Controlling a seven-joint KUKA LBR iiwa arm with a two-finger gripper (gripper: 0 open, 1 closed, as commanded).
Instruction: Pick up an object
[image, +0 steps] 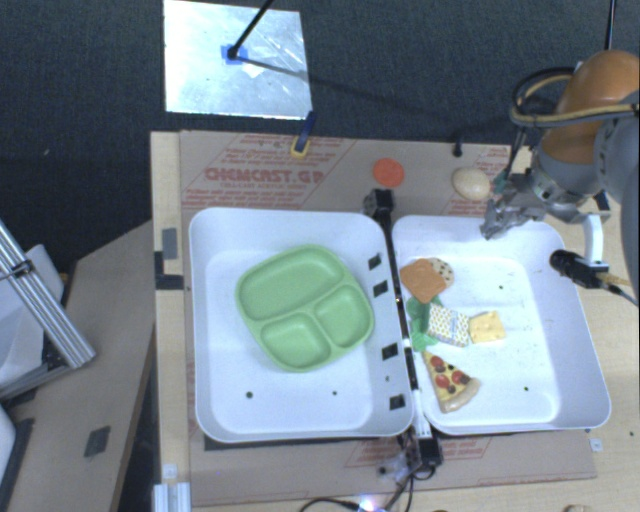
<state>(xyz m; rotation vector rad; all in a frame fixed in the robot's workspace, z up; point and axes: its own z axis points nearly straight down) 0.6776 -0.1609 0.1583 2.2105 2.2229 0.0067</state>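
A green divided plate (304, 309) lay in the left bin (215, 400). In the right bin (560, 380), the toy foods clustered at its left side: a cookie (427, 279), a cheese piece (487, 327), a pizza slice (449, 381). The gripper (497, 222) hovered over the far edge, so they lay nearer and leftward; whether it was spread, I cannot tell.

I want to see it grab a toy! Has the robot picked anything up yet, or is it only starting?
Nothing looks picked up yet. The gripper hangs over the far edge of the right bin, with no toy seen between its fingers. The cookie, cheese piece and pizza slice all lie in that bin, and the green tray sits in the left bin. Reaching down, grabbing one and lifting are all left.
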